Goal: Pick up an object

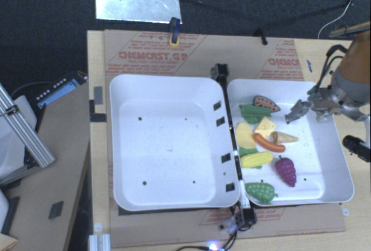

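Toy foods clustered in right bin (333, 186): sausage (269, 143) lying on a diagonal, upper-left to lower-right, corn cob (256, 159) nearly crosswise just below it, purple grapes (285, 170) nearby. Gripper (297, 112) hovering above the bin's upper right, fingers slightly parted, gripping nothing. Left bin (168, 139) alongside on cardboard-covered bench (243, 53); dark carpet beyond.

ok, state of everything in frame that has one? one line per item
gripper: over the right bin, above the toys, nothing between its fingers
right bin: holds toy food along its left side
left bin: no toys inside
watermelon slice: lying flat
hot dog: lying flat, against the cheese wedge
grapes: lying apart from the pile
corn: lying flat
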Available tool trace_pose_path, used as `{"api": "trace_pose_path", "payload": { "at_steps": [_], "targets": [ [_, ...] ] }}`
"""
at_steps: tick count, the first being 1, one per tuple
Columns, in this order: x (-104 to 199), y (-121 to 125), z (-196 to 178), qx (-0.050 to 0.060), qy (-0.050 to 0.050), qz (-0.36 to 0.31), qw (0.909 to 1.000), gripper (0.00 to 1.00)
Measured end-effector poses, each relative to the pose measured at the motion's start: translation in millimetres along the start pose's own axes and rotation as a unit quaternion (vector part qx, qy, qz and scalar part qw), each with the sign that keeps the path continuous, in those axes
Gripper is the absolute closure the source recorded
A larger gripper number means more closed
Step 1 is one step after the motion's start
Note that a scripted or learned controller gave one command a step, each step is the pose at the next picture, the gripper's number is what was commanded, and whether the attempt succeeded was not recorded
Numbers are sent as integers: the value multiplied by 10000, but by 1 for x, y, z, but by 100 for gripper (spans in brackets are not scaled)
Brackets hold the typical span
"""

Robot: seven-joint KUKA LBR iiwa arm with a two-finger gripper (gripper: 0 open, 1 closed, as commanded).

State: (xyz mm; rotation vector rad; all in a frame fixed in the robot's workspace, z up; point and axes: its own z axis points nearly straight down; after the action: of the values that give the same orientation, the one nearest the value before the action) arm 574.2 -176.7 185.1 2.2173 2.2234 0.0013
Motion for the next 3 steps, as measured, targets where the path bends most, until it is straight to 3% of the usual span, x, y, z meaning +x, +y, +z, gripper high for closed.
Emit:
{"api": "trace_pose_path", "payload": {
  "at_steps": [1, 2, 3],
  "targets": [
    [71, 58, 106, 4, 16, -46, 10000, 0],
    [66, 58, 89, -16, 5, -13, 10000, 100],
    [20, 25, 101, 12, -6, 28, 10000, 100]
  ]
}}
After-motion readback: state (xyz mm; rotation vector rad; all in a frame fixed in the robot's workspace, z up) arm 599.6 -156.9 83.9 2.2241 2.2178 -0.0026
